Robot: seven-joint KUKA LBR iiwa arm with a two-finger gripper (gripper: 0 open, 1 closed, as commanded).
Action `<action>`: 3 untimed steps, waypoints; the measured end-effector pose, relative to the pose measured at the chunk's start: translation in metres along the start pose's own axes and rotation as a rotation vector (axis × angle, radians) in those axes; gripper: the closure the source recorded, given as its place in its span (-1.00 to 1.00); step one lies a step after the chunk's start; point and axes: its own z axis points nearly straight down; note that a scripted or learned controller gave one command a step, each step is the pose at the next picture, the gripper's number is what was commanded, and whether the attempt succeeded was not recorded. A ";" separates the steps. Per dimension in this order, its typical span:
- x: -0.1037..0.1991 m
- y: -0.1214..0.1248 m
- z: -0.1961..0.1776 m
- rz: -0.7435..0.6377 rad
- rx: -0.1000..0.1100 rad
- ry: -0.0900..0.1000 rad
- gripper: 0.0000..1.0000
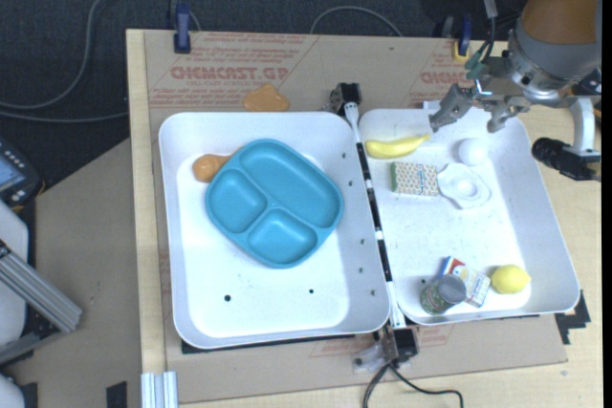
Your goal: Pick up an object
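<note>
The gripper (474, 113) is hovering over the far end of the right-hand bin (545, 205), its two fingers spread apart with nothing between them. So the pick is not yet made: no object is being lifted, and everything in the bins is lying loose.

Closest to the gripper, just below and toward the bin divider, a banana (395, 146) is lying along the far wall of that bin. Directly beneath the gripper, slightly nearer the camera, a small white ball (471, 150) is resting on the bin floor, and just past it a white cup-like piece (463, 186) is sitting beside a small patterned packet (414, 178). Well away from the gripper, at the near end of the same bin, a metal can (442, 293) is lying next to a yellow lemon (510, 279).

Across the divider from the gripper, the left-hand bin (182, 234) is holding a blue divided plate (273, 203) with an orange item (206, 168) tucked at its far corner. Another orange piece (265, 98) is sitting on the counter (143, 110) beyond that bin.

Judging from this, the task is standing at its early stage: the arm is positioned above candidates, and what remains is the descent, the closing on one object, most likely the banana or the white ball, and the lift.
</note>
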 end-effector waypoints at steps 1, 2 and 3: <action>0.006 0.009 0.100 -0.001 0.010 0.002 -1.00; -0.010 -0.001 0.162 0.004 -0.002 0.004 -1.00; 0.003 0.041 0.164 -0.008 0.032 -0.002 -1.00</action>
